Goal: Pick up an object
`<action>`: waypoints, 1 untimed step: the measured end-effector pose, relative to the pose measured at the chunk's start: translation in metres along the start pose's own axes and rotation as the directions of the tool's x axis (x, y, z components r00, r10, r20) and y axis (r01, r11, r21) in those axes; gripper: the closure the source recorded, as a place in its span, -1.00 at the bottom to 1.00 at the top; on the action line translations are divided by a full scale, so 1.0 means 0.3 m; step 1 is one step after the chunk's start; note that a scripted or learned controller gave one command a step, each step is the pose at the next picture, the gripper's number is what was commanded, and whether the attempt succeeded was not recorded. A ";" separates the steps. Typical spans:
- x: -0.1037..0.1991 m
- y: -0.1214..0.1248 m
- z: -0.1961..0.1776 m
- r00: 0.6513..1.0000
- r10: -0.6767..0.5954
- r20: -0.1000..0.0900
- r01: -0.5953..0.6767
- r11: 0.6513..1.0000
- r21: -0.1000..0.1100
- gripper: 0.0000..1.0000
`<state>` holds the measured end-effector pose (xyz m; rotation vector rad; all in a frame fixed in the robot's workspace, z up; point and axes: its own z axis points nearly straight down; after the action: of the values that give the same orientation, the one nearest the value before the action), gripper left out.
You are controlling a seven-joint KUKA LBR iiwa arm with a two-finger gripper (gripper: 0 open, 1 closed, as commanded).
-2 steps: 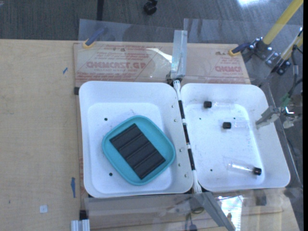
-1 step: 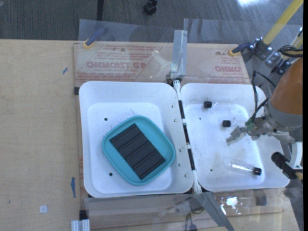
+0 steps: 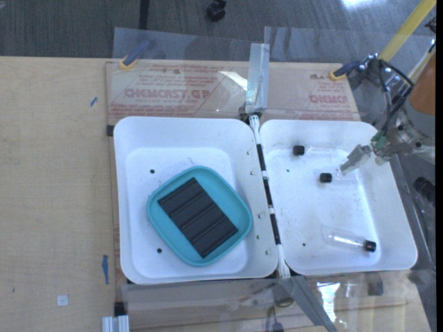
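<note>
In the left bin (image 3: 136, 131) lies a teal tray (image 3: 199, 215) with a dark ridged insert, turned at a slant. The right bin (image 3: 317, 216) holds two small black pieces, one near the back (image 3: 298, 150) and one in the middle (image 3: 325, 178). A clear tube with a black cap (image 3: 351, 241) lies near the bin's front right. My gripper (image 3: 351, 162) reaches in from the right and hangs low over the right bin. Its tip is just right of the middle black piece, and nothing shows in its hold.
A metal post (image 3: 258, 77) stands at the back where the two bins meet. A clear plastic sheet with red lettering (image 3: 180, 88) lies behind the bins. The arm's cables (image 3: 387, 81) hang at the back right corner. Wooden bench top spreads out on the left.
</note>
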<state>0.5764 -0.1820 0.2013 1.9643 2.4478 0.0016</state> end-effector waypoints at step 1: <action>-0.003 0.122 0.364 0.995 -0.097 0.001 0.097 0.995 -0.001 -1.00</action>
<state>0.6127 -0.1749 0.0921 1.8422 2.5394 0.0021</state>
